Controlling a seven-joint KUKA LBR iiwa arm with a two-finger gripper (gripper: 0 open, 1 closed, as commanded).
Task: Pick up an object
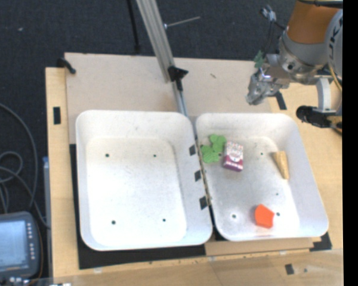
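Pale wood makes up the tabletop [59,177], with a lighter board laid across its far half, and on it sit two shallow white plastic bins side by side. Taking the right-hand bin [304,159] as the landmark, the left-hand bin [137,183] touches it along their shared edge, where small dark clips sit on the seam. A slanted grey aluminium rail [158,34] rises from beyond the far-left corner of the right-hand bin and leans away to the upper left, ending in a black bracket near that corner.

Beyond the far rim of the right-hand bin, toward its right side, hangs the grey arm with its orange band [313,16]; it reaches in from the right and tips its wrist downward and to the left. The gripper [259,91] hovers above the lighter board just outside the bin's far rim, well apart from everything inside. Whether the jaws are spread or pressed together cannot be told.

Inside the right-hand bin lie four things, none blocked by another. A flat green leaf-like piece [213,149] lies against the left wall at the far end, and a small purple and white carton [233,157] stands just beside it; its printing is too small to read. A tan wedge-shaped piece [281,162] lies near the right wall. An orange block [264,216] rests near the near rim.
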